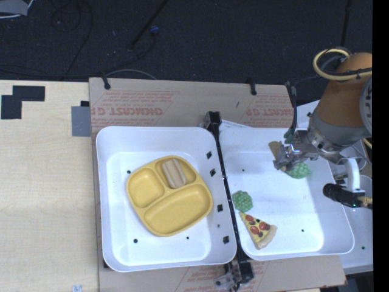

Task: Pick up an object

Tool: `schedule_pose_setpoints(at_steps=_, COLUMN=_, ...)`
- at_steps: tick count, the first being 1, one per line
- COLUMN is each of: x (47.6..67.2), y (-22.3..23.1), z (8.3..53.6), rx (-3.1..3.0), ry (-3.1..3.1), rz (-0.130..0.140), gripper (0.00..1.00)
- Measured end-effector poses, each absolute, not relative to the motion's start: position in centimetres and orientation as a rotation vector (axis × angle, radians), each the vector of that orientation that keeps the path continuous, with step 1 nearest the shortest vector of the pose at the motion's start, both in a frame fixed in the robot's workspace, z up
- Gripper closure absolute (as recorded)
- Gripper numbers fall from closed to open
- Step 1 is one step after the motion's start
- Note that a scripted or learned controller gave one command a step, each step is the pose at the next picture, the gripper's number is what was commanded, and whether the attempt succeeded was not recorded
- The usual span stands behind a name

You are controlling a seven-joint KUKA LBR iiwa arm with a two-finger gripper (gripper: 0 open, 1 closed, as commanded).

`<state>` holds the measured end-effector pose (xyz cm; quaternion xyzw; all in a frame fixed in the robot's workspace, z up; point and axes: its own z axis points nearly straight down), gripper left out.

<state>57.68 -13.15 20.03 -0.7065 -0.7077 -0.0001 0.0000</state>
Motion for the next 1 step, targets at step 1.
schedule_pose_setpoints(at_steps=1, x=58.11, y=-14.21, z=25.39, rx=-2.221, ry=-2.226, rz=-0.002, gripper=1.0)
